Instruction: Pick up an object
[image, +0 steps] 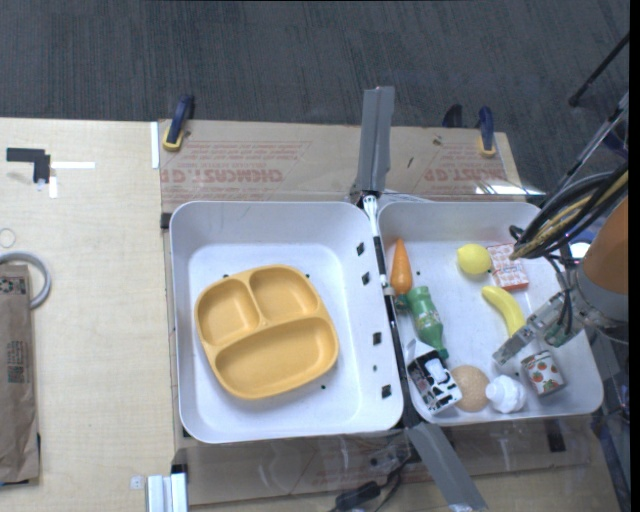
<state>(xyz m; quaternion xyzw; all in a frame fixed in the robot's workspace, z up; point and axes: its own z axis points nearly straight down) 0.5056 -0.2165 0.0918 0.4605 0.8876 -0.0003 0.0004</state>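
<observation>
The right bin (440, 225) holds several items: a carrot (400, 266), a green bottle (427, 318), a lemon (474, 260), a banana (505, 309), a tan round roll (468, 386), a white lump (506, 394), a black-and-white box (432, 380) and a small strawberry-printed carton (543, 374). An orange packet (503, 265) lies partly under the arm's cables. My gripper (512, 347) hangs low over the bin's right side, between the banana and the strawberry carton, just above the white lump. I see nothing held in it.
The left bin (190, 300) carries a yellow divided plate (266, 331). The grey arm with its orange band (608, 262) and cables covers the right bin's far right corner. Cardboard lies behind both bins, and a brown bag (17, 370) sits at the far left.
</observation>
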